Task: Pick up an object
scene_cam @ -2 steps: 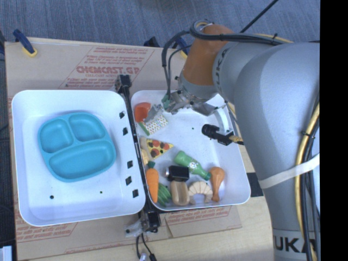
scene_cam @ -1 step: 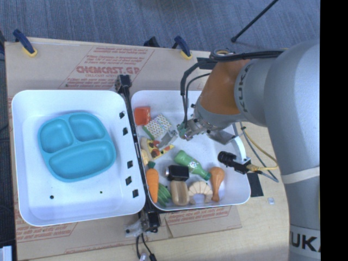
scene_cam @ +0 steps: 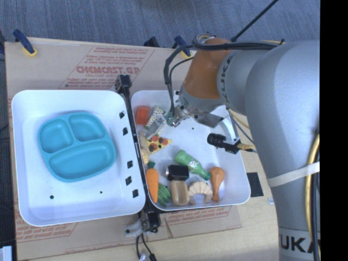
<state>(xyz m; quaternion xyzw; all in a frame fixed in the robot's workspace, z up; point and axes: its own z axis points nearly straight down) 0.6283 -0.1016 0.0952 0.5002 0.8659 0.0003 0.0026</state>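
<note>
White bins (scene_cam: 22, 145) held a blue tray (scene_cam: 76, 145), orange carrot (scene_cam: 152, 182), green bottle (scene_cam: 191, 165), tan drumstick (scene_cam: 217, 179), under the grey, orange-banded arm (scene_cam: 261, 91).

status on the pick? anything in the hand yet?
Done: the arm has reached into the right bin, with the hand low near the orange block and pizza slice. In hand: nothing visibly lifted; its grip is too cluttered to read. Left: grasp and lift. The carrot, green bottle and drumstick lie untouched.

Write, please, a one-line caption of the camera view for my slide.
KUKA arm's pincer low over the toy-food bin, near a pizza slice; blue divided tray in the other bin.
</note>
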